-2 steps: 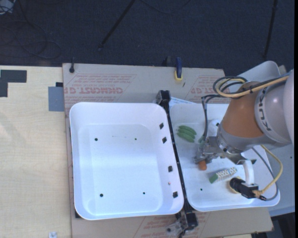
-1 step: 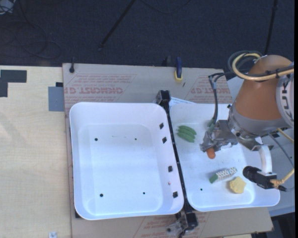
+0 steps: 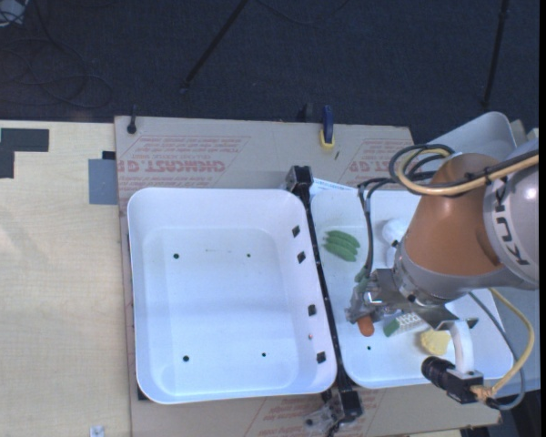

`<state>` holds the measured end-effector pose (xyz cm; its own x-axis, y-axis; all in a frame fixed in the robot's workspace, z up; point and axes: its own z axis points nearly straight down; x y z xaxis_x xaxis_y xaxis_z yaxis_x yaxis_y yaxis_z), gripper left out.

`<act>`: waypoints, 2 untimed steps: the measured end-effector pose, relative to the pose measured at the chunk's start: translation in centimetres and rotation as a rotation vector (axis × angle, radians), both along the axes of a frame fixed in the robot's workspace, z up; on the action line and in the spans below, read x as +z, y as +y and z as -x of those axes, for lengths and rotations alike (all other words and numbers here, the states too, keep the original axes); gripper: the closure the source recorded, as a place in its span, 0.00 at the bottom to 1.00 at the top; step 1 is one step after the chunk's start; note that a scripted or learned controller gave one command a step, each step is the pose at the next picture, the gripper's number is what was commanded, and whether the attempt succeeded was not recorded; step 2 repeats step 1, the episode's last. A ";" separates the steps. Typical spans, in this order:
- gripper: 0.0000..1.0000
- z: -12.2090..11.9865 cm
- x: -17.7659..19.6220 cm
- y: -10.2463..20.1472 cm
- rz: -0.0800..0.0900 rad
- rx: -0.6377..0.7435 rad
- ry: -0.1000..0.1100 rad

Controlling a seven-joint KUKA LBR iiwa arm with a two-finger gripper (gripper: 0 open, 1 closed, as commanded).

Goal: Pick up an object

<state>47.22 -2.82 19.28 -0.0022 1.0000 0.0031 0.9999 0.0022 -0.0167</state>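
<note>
The left bin [image 3: 220,291] takes up the centre-left of the frame, its white floor marked by a few small dark dots. A row of black clips runs down the seam where it meets the right bin [image 3: 346,353], which sits in the lower right of the frame.

In the upper part of the right bin lies a green object [image 3: 341,244], elongated, with its long axis running from upper left to lower right across the frame. It lies well apart from the gripper, on bare white floor.

Lower down, near the middle of the right bin, the gripper [image 3: 369,312] hangs low over the bin floor, beneath the orange band of the arm [image 3: 450,226], which enters from the right of the frame. Whether its jaws are open or closed cannot be told from this angle. A small orange-red object [image 3: 367,329] lies just beside the tip, short and stubby, perhaps standing roughly up and down in the frame, though it is too small to be sure.

Further right, partly under the wrist, a small green and white piece [image 3: 399,322] shows, and a yellow object [image 3: 434,341] rests near the bin's lower right corner.
</note>
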 end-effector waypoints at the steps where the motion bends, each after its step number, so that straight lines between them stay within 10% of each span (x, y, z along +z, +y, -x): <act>1: 1.00 -2.8 6.8 1.7 0.003 0.001 -0.014; 2: 1.00 -2.8 6.8 1.7 0.003 0.001 -0.014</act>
